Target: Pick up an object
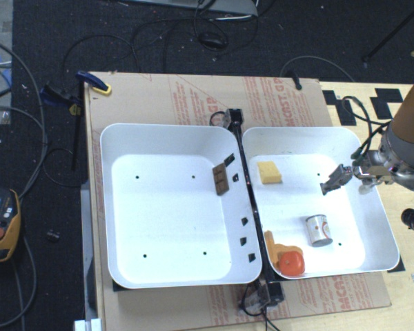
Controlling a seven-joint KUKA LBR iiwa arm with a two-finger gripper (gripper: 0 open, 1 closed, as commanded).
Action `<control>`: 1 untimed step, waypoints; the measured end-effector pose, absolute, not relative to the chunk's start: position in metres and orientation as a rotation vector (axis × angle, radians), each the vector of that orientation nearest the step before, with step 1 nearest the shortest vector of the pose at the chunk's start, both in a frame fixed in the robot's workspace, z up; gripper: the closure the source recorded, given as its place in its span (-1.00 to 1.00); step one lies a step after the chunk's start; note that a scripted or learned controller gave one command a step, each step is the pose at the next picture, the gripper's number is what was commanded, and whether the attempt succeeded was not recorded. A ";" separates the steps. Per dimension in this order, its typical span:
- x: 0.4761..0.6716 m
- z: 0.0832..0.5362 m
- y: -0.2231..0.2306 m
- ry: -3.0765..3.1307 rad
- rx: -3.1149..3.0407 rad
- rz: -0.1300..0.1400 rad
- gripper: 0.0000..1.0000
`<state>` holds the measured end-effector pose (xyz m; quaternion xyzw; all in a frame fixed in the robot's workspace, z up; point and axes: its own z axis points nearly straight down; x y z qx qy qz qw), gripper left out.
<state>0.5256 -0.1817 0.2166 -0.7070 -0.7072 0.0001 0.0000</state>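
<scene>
The right bin (372, 219) holds a yellow sponge block (270, 172) at its upper left. A small silver can (318, 229) lies on its side near the middle, and a red and orange toy (288, 258) rests in the near left corner. A brown bar (221, 179) leans on the right wall of the left bin (124, 185). My gripper (337, 178) hangs over the right bin's upper right part, right of the sponge and above the can, touching neither. Nothing shows in it.
A black divider with clips (245, 205) runs between the two bins. The bins sit on a cardboard sheet (165, 95). Cables and a blue and yellow clamp (93, 83) lie beyond the bench on the dark floor.
</scene>
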 end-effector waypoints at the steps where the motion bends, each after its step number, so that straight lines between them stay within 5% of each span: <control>1: 0.526 0.217 -0.182 -2.222 -2.221 0.000 -1.00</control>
